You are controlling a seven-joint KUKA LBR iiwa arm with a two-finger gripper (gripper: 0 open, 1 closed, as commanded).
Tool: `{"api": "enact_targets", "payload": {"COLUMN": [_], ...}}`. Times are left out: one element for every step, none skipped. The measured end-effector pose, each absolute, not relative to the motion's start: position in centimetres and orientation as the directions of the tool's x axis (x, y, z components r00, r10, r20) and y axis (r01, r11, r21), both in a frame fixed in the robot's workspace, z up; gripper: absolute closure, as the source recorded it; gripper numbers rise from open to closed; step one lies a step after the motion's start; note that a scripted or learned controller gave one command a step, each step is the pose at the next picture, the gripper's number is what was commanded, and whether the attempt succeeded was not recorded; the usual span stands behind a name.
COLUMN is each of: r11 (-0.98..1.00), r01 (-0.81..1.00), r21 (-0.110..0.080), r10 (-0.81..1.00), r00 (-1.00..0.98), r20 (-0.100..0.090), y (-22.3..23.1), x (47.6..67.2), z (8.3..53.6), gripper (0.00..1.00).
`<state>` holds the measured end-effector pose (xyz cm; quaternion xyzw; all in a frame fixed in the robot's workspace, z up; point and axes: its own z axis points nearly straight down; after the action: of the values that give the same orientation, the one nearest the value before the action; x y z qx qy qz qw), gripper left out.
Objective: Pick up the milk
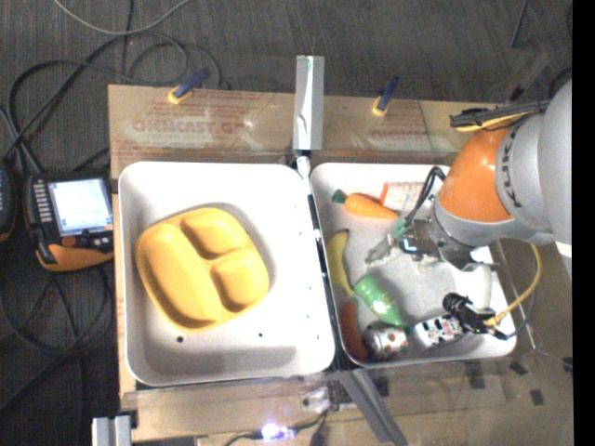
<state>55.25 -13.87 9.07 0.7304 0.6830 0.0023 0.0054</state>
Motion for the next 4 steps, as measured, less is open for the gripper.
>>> {"api": "enact_targets", "payload": {"r11": [-0.232,-0.29,-0.326,-0.432], "r01": [0.973,0.957,0.946,0.902], "r21": [0.01,-0.002,-0.001,-0.004], "r10": [0.973,0.957,0.946,0.902], "r00": [0.232,0.29,0.326,0.432], "r20": [0.003,-0.001,-0.004,-0.002], "y": [-19.7,-18.3,-15.0,-10.4], "x": [58.6,55.6,60.2,58.7], "z": [9.0,15.9,25.1,10.1], "gripper": [0.0,0.0,0.0,0.0]}}
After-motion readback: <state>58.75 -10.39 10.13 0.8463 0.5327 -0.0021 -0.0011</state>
